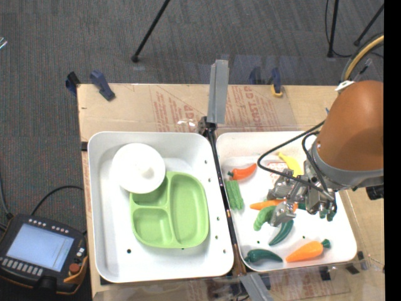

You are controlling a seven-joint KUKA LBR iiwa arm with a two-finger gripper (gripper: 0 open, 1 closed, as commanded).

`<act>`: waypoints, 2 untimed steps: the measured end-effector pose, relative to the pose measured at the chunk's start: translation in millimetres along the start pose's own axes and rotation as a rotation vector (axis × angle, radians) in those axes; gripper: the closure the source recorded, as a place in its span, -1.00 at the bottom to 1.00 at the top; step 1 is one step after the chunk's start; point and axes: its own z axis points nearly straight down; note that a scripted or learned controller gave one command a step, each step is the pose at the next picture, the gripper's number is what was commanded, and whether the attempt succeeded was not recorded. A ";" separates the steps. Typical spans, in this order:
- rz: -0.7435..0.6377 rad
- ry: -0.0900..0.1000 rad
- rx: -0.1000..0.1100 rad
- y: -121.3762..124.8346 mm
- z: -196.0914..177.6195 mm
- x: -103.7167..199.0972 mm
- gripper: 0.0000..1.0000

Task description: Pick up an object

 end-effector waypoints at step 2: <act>-0.361 0.002 0.000 43.0 75.3 12.4 1.00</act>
